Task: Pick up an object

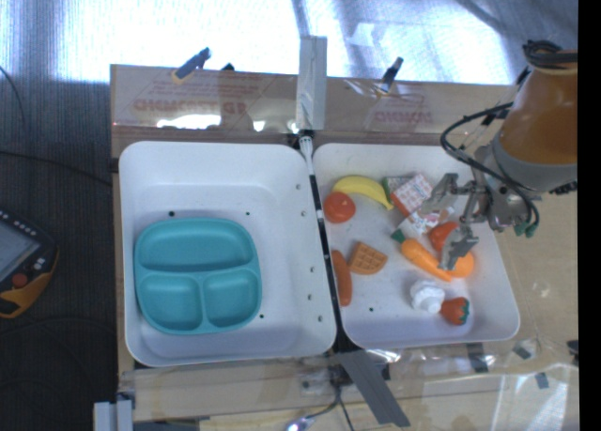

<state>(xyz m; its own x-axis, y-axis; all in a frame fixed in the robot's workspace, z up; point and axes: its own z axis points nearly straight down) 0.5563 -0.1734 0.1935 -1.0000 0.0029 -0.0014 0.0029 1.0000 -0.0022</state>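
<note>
Gripper (453, 221) is seen in the right bin (502, 321), fingers apart, nothing clamped. Carrot (424, 258) lies just below it, crowded by a tomato (441, 233) and packet (409, 192). Risk: neighbours get nudged, or two items get pinched together.

Fixed above the bench, looking down at a slant from the near side, far enough off to take in both white bins whole. Left bin (221, 161) at centre-left of the frame, right bin (488, 321) at centre-right, meeting at a seam just right of the middle. Bench front edge along the bottom, bright patterned floor across the top. Arm (549, 124) entering from the right edge, at mid-height.
</note>
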